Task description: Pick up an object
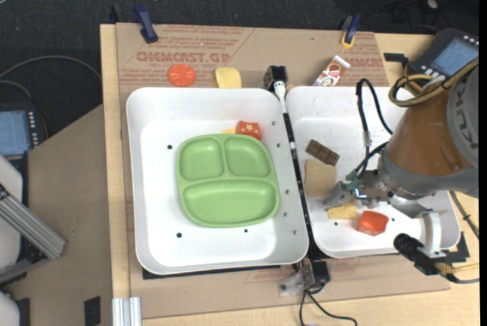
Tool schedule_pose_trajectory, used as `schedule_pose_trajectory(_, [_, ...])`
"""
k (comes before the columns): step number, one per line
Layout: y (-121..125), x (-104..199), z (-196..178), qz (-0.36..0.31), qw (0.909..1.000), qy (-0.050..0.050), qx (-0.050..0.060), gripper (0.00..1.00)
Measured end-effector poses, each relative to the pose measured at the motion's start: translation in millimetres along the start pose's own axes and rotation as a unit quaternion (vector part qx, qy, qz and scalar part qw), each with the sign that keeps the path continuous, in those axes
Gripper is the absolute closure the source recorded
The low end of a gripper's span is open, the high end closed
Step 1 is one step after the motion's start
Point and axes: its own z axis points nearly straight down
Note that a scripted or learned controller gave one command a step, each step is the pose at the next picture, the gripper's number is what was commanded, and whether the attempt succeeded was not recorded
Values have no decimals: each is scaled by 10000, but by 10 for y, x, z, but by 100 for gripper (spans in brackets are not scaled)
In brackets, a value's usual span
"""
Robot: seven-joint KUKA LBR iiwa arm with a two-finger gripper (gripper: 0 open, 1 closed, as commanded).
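Here the arm [426,142] reaches into the right bin [335,107] from the right, its jaws low over a yellow piece [342,212]; whether they are wide or narrow cannot be told. Just beside that piece lies an orange-red object [373,222], and farther up the bin a brown block [322,153]. The left bin [152,187] holds a green divided plate [227,180], with a red item [248,129] at its upper edge.

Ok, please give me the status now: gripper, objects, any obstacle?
Gripper low in right bin, over yellow piece. Nothing seen held. Orange-red item and brown block close by. Green tray in left bin.
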Motion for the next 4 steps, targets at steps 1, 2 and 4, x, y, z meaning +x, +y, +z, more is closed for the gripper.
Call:
schedule_pose_trajectory(1, [284,-550,-491,14,10000,-49,-76,0])
schedule_pose_trajectory(2, [741,-1201,-708,13,10000,-55,-78,0])
schedule_pose_trajectory(4, [736,-1261,224,-29,10000,37,-22,0])
